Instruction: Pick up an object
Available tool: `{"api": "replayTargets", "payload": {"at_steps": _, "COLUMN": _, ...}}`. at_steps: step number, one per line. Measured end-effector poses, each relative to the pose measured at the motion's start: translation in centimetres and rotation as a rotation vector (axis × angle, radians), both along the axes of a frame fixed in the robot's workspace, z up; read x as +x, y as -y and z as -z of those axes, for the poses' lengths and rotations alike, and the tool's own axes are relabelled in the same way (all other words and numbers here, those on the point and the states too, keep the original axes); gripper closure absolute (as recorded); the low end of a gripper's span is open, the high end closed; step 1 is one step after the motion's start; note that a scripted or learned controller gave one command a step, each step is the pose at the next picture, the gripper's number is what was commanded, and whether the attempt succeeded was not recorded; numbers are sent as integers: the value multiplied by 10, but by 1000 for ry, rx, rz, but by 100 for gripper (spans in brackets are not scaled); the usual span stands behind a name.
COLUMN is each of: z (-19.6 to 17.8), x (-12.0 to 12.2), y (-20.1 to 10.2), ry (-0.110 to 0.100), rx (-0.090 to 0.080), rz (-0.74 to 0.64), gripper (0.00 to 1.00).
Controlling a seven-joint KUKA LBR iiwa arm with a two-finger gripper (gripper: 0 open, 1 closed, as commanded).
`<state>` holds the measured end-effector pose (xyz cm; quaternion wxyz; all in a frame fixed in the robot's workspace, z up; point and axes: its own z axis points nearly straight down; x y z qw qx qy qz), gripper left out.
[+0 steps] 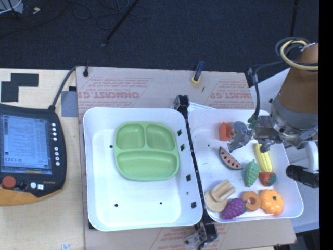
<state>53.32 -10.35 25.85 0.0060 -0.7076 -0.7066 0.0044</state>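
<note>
Claw over right bin — beside orange piece, above watermelon slice — grip state can't tell.

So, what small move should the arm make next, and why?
Probably a short shift toward the watermelon slice, then straight down. The gripper hangs over the right bin between the orange piece and that slice, with nothing visibly between its fingers. The slice lies apart from the other toys, so it seems the easiest target.

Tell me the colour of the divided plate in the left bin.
Light green; the divided plate shows clearly in the camera view, lying in the left bin.
</note>
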Motion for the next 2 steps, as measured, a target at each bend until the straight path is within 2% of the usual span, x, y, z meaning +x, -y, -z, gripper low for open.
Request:
{"api": "replayTargets", "payload": {"at_steps": 1, "z": -5, "x": 2, "y": 0, "ry": 10, "rx": -1, "rz": -2, "gripper": 0}}
{"api": "replayTargets", "payload": {"at_steps": 2, "z": 44, "x": 5, "y": -8, "ry": 6, "rx": 0, "rz": 0, "gripper": 0}}
